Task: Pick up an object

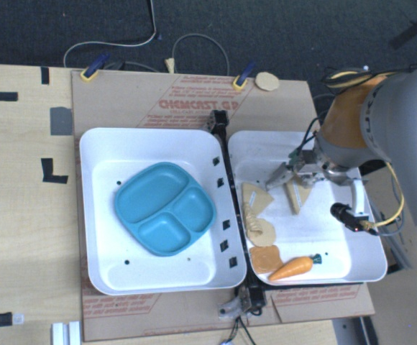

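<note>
Worktop (21,214): pale wood, carrying a cardboard sheet (194,103) on which 2 shallow white bins sit side by side. Left bin (101,264): holds 1 blue divided plate (165,207), lying flat near its middle. Right bin (359,261): holds several small food-like pieces, namely 1 tan wedge (295,196) near the gripper, 1 pale flat slice (255,198) by the divider, 1 roundish beige piece (260,230) just below it, 1 orange-brown slab (264,257), and 1 carrot (292,267) with a green tip touching that slab near the front wall. Arm: grey with an orange band, reaching in from the right over the right bin. Gripper (293,177): low over the upper middle of the right bin, just above the tan wedge; whether it is spread or clenched cannot be told from this angle, and nothing is visibly held in it. Task object: none yet taken; the tan wedge seems the likeliest candidate. Risks, as judgement: the wedge is thin and flat, so a descent may press on it or slide it aside without catching it; the closely grouped pieces by the divider could be nudged; a slightly offset closure would come up with nothing.
</note>
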Robot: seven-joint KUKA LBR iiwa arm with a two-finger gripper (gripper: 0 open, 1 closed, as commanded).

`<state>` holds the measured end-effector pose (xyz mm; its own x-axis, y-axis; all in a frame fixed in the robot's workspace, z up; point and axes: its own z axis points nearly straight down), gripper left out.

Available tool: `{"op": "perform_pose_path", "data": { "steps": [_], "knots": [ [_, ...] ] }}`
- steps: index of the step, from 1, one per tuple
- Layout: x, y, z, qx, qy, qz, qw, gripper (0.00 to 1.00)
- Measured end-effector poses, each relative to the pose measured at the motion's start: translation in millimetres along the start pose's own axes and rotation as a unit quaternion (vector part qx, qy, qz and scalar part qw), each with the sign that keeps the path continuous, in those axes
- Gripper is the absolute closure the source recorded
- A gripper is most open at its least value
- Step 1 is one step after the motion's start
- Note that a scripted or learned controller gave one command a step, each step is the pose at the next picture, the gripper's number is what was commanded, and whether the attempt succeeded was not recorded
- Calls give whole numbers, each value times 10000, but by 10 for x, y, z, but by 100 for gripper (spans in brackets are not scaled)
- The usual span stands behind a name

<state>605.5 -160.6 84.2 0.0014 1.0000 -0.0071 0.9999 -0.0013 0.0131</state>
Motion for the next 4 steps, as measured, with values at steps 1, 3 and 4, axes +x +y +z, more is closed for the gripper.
{"op": "perform_pose_path", "data": {
  "steps": [1,3,4],
  "knots": [
    [5,41,-197,-26,-7,-16,10000,100],
    [-682,165,-912,31,6,9,10000,0],
    [-606,18,-23,4,-33,-7,10000,0]
  ]
}}
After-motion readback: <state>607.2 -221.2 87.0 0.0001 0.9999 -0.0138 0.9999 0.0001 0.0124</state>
